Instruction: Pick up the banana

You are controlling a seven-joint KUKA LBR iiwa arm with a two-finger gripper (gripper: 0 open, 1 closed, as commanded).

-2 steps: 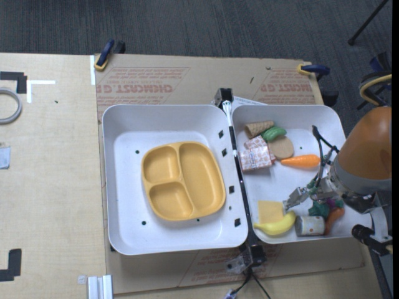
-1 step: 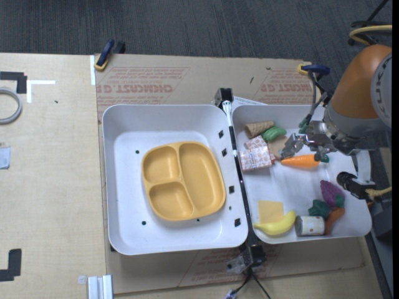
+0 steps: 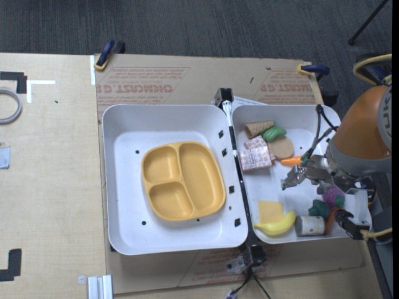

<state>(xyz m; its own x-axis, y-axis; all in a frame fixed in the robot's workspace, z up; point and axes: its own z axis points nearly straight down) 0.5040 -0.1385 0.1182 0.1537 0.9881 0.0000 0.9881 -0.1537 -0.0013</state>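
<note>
Seen from above at a slant: two white bins sitting side by side on a cardboard-covered bench. Resting in the left bin [image 3: 118, 185], a yellow divided plate [image 3: 182, 180], likely waiting as a drop-off spot. Lying in the right bin [image 3: 324, 118], crowded toy food, kept together as a picking pool: the banana [image 3: 276, 225] curving along the near wall at the bin's front left, touching a yellow cheese slice [image 3: 270, 210] just behind it, with a grey can [image 3: 310, 225] just to its right. Farther back, a wrapped snack packet [image 3: 256, 154], a green pepper [image 3: 273, 132], a round cracker [image 3: 282, 147] and a carrot [image 3: 290, 161].

Reaching in from the right, bending low over the right bin, the grey arm with its orange band [image 3: 368, 126]. Hovering mid-bin, the gripper [image 3: 294, 178], pointing left, near the carrot and apart from the banana. Fingers appearing spread and released, clasping nothing. Judging from this, still needing to travel toward the near wall before descending.
</note>
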